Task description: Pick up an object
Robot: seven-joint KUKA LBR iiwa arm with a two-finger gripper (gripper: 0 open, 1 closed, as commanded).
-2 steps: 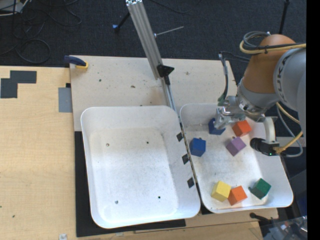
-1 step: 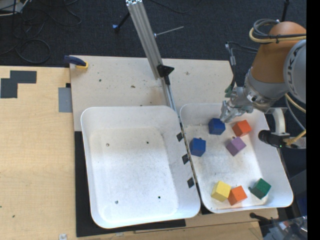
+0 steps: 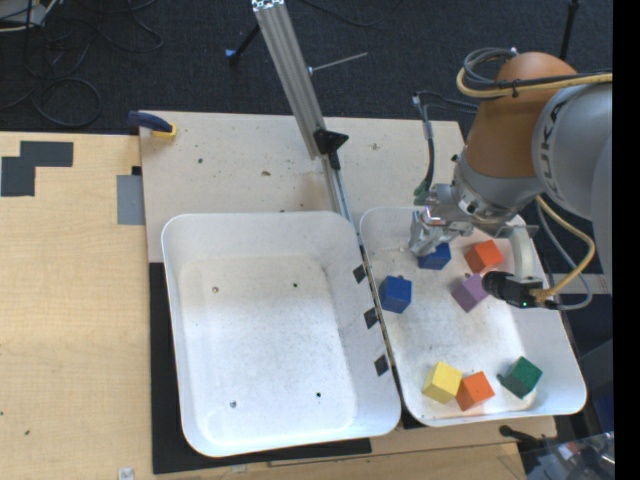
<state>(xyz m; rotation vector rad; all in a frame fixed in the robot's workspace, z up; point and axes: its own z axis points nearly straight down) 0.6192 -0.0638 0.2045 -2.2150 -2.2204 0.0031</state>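
The fingers (image 3: 430,236) are lowered into the right bin (image 3: 560,388), just above a blue block (image 3: 435,258); I cannot tell their state. Seemingly the grasp step: next, close, then lift straight up.

The grey arm (image 3: 570,148) reaches in from the right side of the view, its broad rounded link filling the upper right corner. The orange band (image 3: 505,118) sits above the wrist, bulging like a dome. Below it the wrist angles downward and to the left, ending in the gripper (image 3: 432,240), which points down. Black and yellowish cables loop around the wrist and trail off to the right.
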